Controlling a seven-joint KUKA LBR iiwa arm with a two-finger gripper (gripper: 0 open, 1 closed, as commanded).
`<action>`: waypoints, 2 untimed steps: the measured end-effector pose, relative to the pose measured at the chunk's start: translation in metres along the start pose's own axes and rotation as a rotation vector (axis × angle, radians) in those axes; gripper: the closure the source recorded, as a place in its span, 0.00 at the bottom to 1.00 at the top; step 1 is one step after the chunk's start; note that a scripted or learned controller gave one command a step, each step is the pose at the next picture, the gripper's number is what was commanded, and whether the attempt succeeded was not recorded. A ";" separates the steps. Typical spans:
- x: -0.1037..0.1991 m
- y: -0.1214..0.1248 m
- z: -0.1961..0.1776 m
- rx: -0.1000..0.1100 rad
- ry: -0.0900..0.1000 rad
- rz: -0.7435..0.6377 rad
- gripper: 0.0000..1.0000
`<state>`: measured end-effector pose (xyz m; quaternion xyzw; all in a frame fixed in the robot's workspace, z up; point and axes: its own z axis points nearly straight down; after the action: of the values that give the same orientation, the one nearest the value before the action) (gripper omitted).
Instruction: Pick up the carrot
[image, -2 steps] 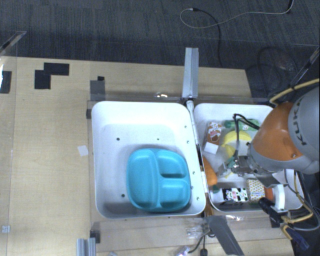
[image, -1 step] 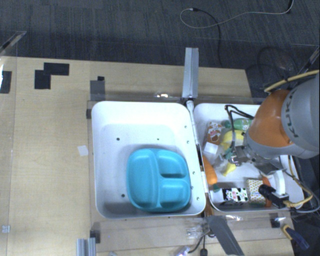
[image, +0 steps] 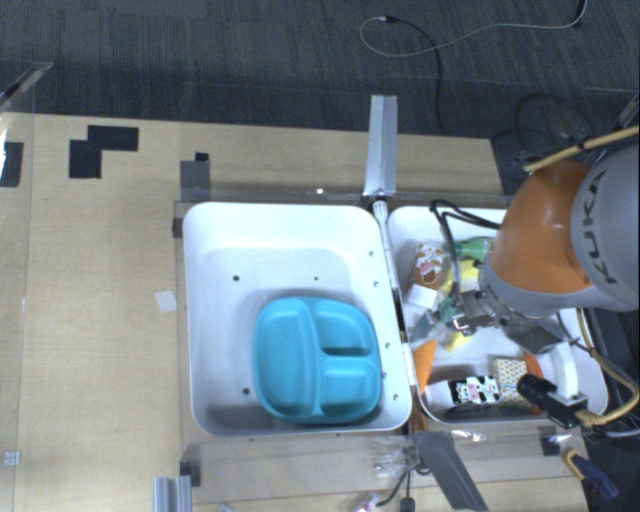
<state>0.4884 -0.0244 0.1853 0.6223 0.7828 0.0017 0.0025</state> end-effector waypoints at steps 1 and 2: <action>0.000 0.000 0.000 0.001 0.000 0.000 0.00; 0.026 0.005 0.001 0.005 0.000 0.603 0.00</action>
<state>0.4873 0.0021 0.1842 0.8267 0.5626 0.0006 0.0005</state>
